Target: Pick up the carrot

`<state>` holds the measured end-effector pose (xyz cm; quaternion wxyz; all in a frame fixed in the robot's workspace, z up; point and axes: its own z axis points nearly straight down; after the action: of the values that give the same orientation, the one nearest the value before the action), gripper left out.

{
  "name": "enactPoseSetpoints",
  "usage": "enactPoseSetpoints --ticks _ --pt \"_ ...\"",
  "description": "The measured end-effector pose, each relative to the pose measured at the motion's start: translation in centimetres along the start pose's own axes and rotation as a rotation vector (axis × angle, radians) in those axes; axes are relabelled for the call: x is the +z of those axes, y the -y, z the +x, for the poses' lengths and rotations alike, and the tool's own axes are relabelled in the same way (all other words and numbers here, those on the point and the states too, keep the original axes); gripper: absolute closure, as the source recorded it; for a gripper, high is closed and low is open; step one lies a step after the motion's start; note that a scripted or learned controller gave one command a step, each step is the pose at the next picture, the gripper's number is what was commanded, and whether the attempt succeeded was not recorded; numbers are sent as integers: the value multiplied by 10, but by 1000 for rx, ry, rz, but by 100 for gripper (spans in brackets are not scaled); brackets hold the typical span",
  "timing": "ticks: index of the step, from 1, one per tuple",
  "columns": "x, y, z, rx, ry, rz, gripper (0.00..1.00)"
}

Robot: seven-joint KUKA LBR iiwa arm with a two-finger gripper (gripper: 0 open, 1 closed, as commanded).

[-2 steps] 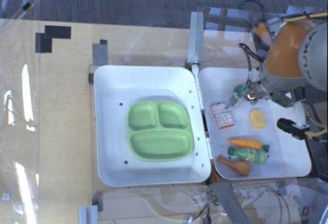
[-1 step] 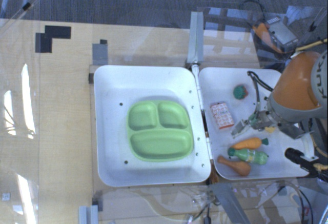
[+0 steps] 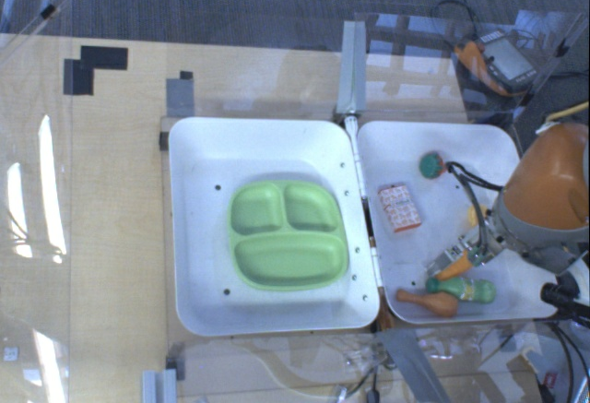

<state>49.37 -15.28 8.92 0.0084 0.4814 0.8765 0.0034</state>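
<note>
A bright orange piece that looks like the carrot (image 3: 454, 270) lies near the front of the right bin (image 3: 498, 138), partly covered by my gripper (image 3: 452, 257). The gripper is low over it, touching or almost touching its upper side. The grey arm with its orange band (image 3: 553, 184) reaches in from the right. Whether the carrot sits between the gripper's tips is hidden from this angle.
Just in front of the carrot lie a long green toy (image 3: 468, 290) and a tapered brown-orange toy (image 3: 429, 302) by the bin's front wall. A pink patterned box (image 3: 400, 207) and a green ball (image 3: 430, 165) sit farther back. The left bin (image 3: 198, 235) holds a green divided plate (image 3: 288, 235).
</note>
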Motion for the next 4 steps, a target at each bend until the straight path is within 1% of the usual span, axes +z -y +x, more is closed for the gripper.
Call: enactPoseSetpoints --ticks 1,2,3,4 --pt "-10 -3 -1 0 1 -5 100" --pt "0 -49 -2 547 -2 6 100" --pt "-95 -43 74 695 -6 15 100" --pt "-96 -38 67 734 -5 17 100"
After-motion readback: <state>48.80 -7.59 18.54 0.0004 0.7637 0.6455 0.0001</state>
